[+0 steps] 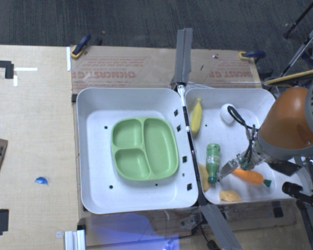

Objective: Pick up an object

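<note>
1. Two bins are sitting side by side on the bench. The left bin (88, 139) is holding a green plate (145, 149) with three compartments, lying flat near the bin's middle, nothing on it.
2. The right bin (261, 95) is holding the loose items. A banana (196, 116) is lying along its left wall, toward the far side.
3. A green bottle (213, 162) is lying on its side just right of the divider, cap end toward the near edge. A yellow piece (203, 176) is resting just beside it on the left; its identity is unclear.
4. The gripper (230, 167) is reaching in low from the right, its tip sitting just beside the bottle's lower end. Whether the claw is open or closed is not resolvable here: cannot tell. Nothing is visibly between its tips.
5. A carrot (249, 176) is lying right by the gripper, and a small yellow lump (229, 195) is lying near the front wall. A white object (228, 113) is sitting toward the far side.
6. Judgement: the bottle is looking like the nearest target. Probably light, stiff, smooth plastic, liable to roll; gripping across the mid-body seems safest.
</note>
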`<state>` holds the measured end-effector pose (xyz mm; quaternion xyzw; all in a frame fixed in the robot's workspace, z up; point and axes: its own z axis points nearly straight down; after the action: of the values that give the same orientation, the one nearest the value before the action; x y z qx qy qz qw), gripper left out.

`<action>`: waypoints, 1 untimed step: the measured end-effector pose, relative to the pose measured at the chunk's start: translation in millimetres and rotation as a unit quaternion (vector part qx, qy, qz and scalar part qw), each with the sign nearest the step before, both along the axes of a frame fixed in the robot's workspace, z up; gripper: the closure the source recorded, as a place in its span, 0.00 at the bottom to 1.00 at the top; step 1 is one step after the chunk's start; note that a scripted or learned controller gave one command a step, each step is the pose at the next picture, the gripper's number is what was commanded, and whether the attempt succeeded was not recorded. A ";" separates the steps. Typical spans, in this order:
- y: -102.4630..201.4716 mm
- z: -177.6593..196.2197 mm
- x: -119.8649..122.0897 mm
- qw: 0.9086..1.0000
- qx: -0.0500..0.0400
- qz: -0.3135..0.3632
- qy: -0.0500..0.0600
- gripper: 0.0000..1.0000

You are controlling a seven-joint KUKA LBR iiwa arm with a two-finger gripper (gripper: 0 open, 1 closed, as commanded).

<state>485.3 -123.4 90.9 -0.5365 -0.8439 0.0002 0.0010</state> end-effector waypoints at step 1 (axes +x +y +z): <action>-0.6 8.7 0.8 1.000 0.000 -0.002 -0.001 1.00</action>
<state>486.1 -123.9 99.6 -0.5382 -0.8428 -0.0003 0.0002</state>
